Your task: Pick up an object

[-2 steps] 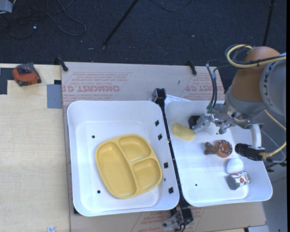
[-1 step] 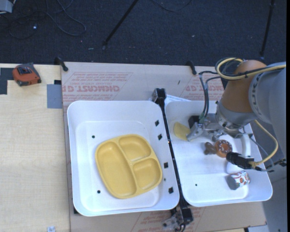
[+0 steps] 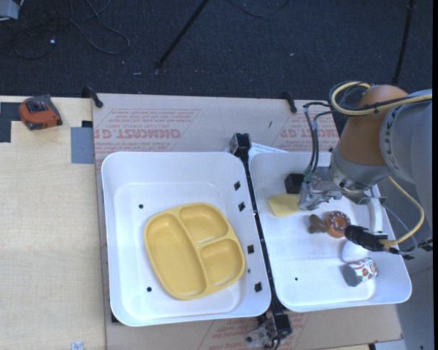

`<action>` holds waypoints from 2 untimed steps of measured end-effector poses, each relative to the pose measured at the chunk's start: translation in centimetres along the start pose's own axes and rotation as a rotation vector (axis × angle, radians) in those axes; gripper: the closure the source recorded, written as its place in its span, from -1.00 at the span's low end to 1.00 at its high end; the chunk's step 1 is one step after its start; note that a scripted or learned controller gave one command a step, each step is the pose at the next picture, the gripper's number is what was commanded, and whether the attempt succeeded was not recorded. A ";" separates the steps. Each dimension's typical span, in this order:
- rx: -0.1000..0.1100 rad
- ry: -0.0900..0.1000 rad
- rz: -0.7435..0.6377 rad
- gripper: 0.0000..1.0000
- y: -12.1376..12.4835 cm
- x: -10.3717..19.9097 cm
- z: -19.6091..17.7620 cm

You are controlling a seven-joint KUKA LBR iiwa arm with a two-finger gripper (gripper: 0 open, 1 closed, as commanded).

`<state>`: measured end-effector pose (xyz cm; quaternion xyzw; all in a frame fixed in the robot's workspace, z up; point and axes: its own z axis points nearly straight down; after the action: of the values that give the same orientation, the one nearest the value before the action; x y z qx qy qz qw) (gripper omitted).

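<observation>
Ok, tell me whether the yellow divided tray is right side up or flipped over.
Right side up: the yellow divided tray lies flat in the left bin, its three compartments facing upward with raised rims between them.

Flat yellow piece [image 3: 281, 205], right bin [image 3: 306, 297].

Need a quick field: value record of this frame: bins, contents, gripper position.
left bin: holds a yellow divided plate, three compartments
right bin: holds a pale yellow piece, a brown and orange item, a white item, a grey, white and red item
gripper: over the right bin, beside the pale yellow piece; finger state unclear
arm: enters from the right
bench: orange tape measure at far left
</observation>
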<state>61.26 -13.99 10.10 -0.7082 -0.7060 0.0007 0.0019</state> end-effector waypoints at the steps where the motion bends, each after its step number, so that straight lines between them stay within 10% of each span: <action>1: -0.006 -0.002 -0.001 1.00 0.6 -0.5 -4.6; 2: -0.007 -0.002 -0.004 1.00 0.5 0.1 -10.7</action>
<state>61.76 -13.95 20.84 -0.7067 -0.7075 -0.0013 -0.0014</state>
